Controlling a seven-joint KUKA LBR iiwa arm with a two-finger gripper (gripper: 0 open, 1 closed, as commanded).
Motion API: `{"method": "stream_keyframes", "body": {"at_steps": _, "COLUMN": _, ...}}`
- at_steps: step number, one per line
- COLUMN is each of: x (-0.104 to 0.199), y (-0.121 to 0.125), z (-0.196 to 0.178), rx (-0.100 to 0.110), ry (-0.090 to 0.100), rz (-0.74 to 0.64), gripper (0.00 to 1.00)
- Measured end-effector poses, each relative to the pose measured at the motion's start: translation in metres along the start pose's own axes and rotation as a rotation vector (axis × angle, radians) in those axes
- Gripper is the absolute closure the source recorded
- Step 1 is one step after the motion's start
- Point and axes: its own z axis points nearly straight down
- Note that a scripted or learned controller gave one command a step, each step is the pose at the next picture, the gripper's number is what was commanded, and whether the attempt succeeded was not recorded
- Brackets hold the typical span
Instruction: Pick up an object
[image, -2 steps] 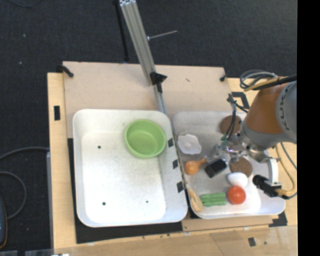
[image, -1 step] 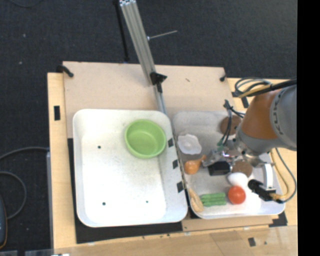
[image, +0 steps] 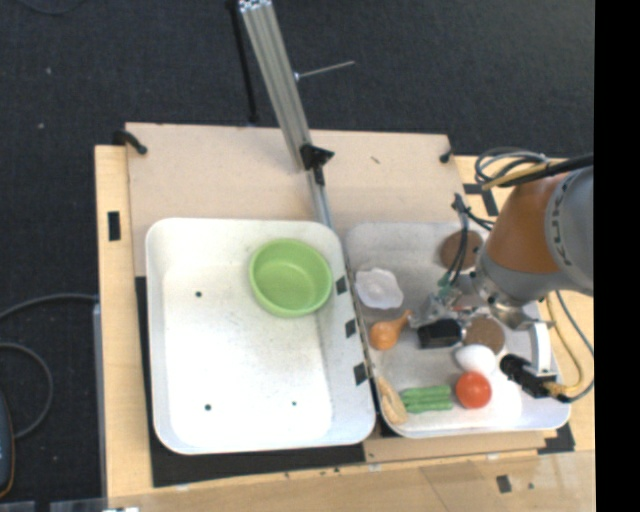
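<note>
- The pincer (image: 440, 331) hangs low in the right bin (image: 400, 240), over a dark part near the middle; whether it is spread or pressed together cannot be told.
- Nearest lie an orange piece (image: 384, 335) and a clear crumpled lump (image: 379, 288).
- A red ball (image: 474, 390) and a green ridged piece (image: 426, 400) sit at the near wall.
- The ball looks light, smooth and likely to roll; a hold across its middle seems best.
- A green bowl (image: 291, 278) rests in the left bin (image: 190, 330).
</note>
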Motion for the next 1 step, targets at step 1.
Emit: {"method": "stream_keyframes", "body": {"at_steps": 1, "x": -0.0030, "y": 0.0000, "z": -0.0608, "rx": 0.001, "ry": 0.000, "rz": -0.007, "gripper": 1.00}}
